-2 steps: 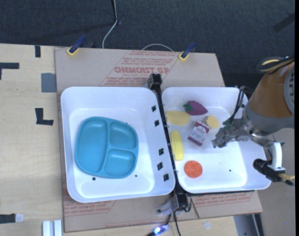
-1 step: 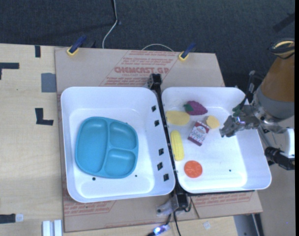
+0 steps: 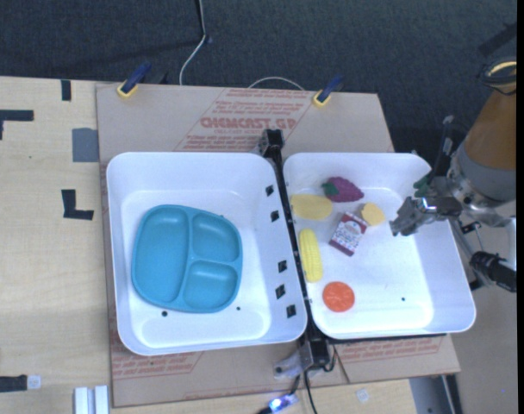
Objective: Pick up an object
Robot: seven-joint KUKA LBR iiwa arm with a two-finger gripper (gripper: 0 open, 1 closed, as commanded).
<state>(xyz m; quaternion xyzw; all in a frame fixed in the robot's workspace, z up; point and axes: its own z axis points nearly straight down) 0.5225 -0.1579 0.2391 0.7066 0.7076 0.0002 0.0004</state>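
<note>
Whether the dark two-finger hand (image 3: pixel 408 218) is wide or narrow cannot be told. Just beside it lies a small yellow rounded plastic toy (image 3: pixel 372 215), judged light, stiff and slippery; its middle is best gripped.

Cardboard sheet (image 3: pixel 245 119): red print along its far edge, seemingly "CHEMGREAT GR…", blurred
Small red packet (image 3: pixel 348 234): white label patch, too small to read

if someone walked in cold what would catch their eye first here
Probably the big blue divided plate lying alone in the left bin. Next, the cluster of bright toy foods in the right bin: a corn cob along the dividing wall, an orange round piece near the front, a purple item at the back. The gripper hangs over that bin's right side.
</note>
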